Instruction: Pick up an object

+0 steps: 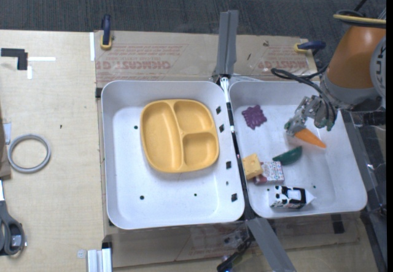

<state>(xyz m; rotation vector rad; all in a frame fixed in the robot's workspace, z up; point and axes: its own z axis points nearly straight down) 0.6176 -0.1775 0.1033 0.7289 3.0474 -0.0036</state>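
The arm (pixel 359 59) reaches in from the right, its orange band sitting above the grey wrist, angled down and leftward over the right bin (pixel 344 203). The end effector (pixel 307 118) hangs low near that bin's upper right part, pointing down toward its floor.

Left bin (pixel 116 160) holds a yellow divided plate (pixel 179 136). Bench (pixel 55 215) carries a grey tape ring (pixel 27 153) at left, scissors (pixel 11 235) near the lower-left corner, cardboard (pixel 153 59) behind the bins.
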